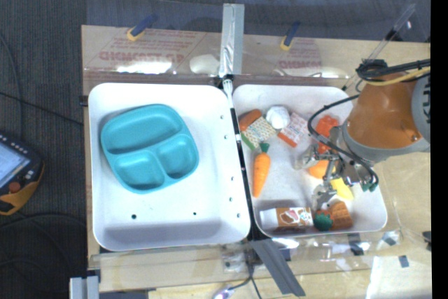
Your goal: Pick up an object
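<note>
Your pick is not yet made: the gripper (327,187) hangs low in the right bin (294,92) over a yellow toy (341,188) beside the orange carrot (260,172), finger state impossible to tell, nothing visibly lifted, the arm (381,119) reaching in from the right, wrist pointed down

Left bin (112,220) holds a blue tray (148,146). Right bin (294,182) holds a carrot (260,171) and mixed items; gripper (327,187) low among them.
</note>
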Controlling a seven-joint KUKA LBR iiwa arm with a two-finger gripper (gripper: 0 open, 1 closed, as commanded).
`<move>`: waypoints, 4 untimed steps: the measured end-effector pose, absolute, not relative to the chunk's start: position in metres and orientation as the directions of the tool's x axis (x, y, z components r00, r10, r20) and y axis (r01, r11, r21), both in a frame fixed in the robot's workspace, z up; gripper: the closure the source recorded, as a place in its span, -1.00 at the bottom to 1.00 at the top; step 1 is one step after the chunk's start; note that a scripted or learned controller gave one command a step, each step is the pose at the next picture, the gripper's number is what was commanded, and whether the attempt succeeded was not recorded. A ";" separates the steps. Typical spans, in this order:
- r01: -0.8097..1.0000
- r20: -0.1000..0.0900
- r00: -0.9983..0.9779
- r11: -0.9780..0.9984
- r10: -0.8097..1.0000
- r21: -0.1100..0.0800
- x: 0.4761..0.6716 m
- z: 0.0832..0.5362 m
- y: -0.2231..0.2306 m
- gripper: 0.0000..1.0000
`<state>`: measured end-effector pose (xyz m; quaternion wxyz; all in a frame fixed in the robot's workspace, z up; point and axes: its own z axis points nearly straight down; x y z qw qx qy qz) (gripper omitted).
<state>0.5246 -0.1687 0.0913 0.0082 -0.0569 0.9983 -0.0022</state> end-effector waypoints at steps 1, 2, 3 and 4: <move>-0.113 -0.018 -0.993 0.994 -0.113 -0.008 0.526 0.102 -0.169 1.00; 0.102 -0.002 -0.995 0.995 0.102 0.001 0.549 0.120 -0.125 1.00; -0.184 -0.002 -0.983 0.983 -0.184 -0.001 0.510 0.160 -0.179 1.00; -0.094 -0.014 -0.995 0.996 -0.094 -0.004 0.572 0.092 -0.159 1.00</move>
